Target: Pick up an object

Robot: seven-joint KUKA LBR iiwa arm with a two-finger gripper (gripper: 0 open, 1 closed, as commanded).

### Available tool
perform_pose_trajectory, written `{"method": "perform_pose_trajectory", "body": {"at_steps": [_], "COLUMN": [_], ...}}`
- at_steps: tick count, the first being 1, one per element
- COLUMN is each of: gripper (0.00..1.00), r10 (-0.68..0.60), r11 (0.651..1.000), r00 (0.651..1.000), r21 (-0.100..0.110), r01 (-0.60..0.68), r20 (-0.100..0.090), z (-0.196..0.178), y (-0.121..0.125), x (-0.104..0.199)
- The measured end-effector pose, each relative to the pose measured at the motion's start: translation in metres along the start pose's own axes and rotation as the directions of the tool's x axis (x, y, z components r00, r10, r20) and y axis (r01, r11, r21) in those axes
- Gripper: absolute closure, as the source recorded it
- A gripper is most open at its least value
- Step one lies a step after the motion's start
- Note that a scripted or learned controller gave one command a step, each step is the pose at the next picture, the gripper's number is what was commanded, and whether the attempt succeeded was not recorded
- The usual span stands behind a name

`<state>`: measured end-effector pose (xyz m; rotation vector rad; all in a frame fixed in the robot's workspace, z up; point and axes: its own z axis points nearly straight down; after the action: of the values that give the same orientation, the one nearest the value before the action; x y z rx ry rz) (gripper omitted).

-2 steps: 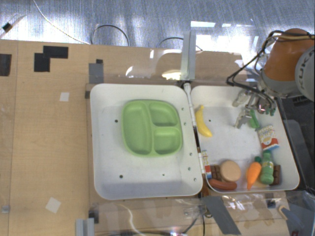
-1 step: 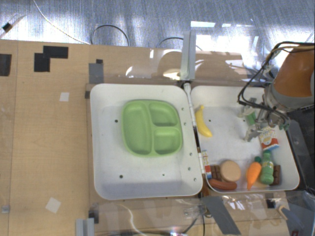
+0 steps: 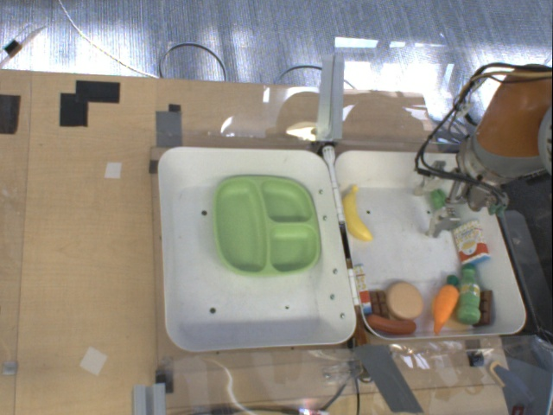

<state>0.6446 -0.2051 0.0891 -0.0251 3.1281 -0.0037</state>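
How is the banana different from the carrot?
The banana is yellow; the carrot is orange with a green top. The banana lies alone by the divider, at the right bin's left edge; the carrot sits crowded among other toys near the front edge. The banana curves; the carrot tapers to a point. Both are toy food in that bin.

No readable text, brand, number or sign anywhere. Red, white and blue print on the carton (image 3: 471, 240) in the right bin (image 3: 393, 210), too small and blurred to read. Same with the label on the green bottle (image 3: 468, 301).
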Motion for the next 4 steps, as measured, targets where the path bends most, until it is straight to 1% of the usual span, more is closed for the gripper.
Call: {"method": "perform_pose_trajectory", "body": {"at_steps": [1,2,3,4], "gripper": [0.00,0.00,0.00,0.00], "r10": [0.158,0.074,0.186,0.209], "r11": [0.987,0.997,0.983,0.978], "r00": [0.987,0.997,0.983,0.978], "r21": [0.001,0.004,0.001,0.000], "r01": [-0.158,-0.074,-0.186,-0.209], "r20": [-0.021,0.008,0.004,0.001], "z": [0.001,-0.116,-0.002,-0.011], "y": [0.058,0.015,-0.001,0.001], "x": [-0.024,0.025,0.018,-0.012]}}
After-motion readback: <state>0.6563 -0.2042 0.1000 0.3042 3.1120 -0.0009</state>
